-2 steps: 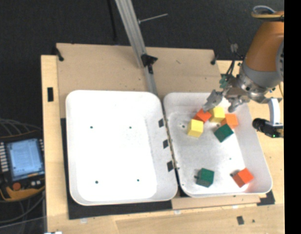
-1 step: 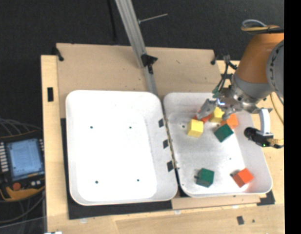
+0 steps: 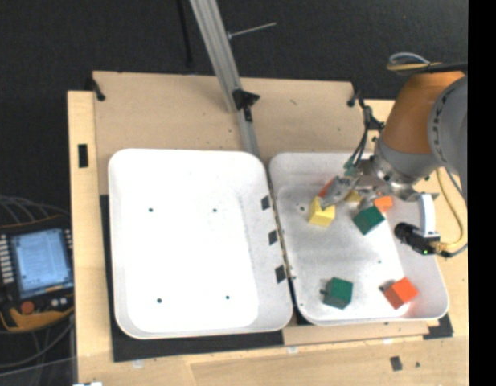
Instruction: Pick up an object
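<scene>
The pincer hangs low in the right bin, at its far part, just beside the yellow block. If it is apart or together I cannot tell. The block looks nearly cubic, slightly turned, with no clear long axis. Risk: a finger could land on its corner and push it toward the green block close on its right.

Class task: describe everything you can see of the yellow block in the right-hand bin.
The yellow block is a small, plain cube-like piece, matte, possibly foam or wood. It lies tilted in the upper part of the right bin, directly below the claw, near a green block. Whether the claw touches it is unclear.
</scene>
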Robot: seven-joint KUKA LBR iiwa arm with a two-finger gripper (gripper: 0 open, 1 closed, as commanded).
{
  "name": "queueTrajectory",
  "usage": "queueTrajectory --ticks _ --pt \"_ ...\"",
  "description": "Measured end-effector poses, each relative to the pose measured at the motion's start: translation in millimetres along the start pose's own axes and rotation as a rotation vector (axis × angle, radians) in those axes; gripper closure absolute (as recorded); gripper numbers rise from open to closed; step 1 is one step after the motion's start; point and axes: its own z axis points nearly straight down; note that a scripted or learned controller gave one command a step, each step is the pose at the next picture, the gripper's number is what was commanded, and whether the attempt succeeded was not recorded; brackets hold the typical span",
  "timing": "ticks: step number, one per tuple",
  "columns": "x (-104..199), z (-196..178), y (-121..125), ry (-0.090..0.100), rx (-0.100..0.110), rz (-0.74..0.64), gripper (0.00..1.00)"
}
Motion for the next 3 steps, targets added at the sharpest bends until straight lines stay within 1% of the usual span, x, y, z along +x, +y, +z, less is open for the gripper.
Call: queueTrajectory --ticks 1,2,3 --pt "-0.2 -14.3 1.9 0.001 -0.009 0.003 1.0" --pt "-5.9 -66.9 12.6 0.0 -0.01 -0.004 1.0" --pt "-6.4 -74.4 13.4 0.002 -0.006 -0.006 1.0"
